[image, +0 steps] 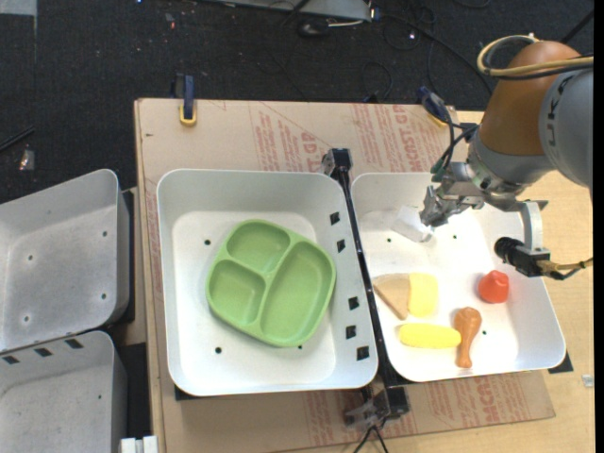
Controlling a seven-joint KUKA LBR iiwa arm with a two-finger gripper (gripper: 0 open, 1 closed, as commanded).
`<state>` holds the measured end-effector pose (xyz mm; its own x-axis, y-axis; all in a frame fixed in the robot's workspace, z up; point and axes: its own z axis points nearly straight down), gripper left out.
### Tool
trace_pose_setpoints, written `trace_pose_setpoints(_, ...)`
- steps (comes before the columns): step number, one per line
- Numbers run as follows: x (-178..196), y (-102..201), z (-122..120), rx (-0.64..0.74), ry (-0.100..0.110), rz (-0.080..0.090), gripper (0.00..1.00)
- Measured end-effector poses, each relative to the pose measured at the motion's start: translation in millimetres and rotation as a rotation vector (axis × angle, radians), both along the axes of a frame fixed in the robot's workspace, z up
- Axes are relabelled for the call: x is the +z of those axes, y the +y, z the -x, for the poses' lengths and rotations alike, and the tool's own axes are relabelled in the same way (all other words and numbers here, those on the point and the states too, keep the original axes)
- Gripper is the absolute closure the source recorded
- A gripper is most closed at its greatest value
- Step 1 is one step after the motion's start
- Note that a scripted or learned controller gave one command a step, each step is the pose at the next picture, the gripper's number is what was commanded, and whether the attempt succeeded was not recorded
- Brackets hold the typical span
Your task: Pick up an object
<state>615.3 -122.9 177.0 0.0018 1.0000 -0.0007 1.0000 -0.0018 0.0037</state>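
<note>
On the bench board, mirrored red print, unreadable.

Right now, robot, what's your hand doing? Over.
Gripper low over right bin's far end, by a white piece. Toy food in near half untouched. Nothing in the way.

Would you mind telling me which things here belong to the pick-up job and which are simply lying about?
Belong to the job:
gripper, low over the right bin
red toy
drumstick toy
yellow oblong toy
yellow block
tan wedge
white piece

Just lying about:
green divided plate in the left bin
yellow-handled clamp
</note>
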Motion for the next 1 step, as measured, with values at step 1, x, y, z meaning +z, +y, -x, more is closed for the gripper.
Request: trace_pose_setpoints(1,52.3,-0.5,9.6,0.001,0.0,0.0,1.0)
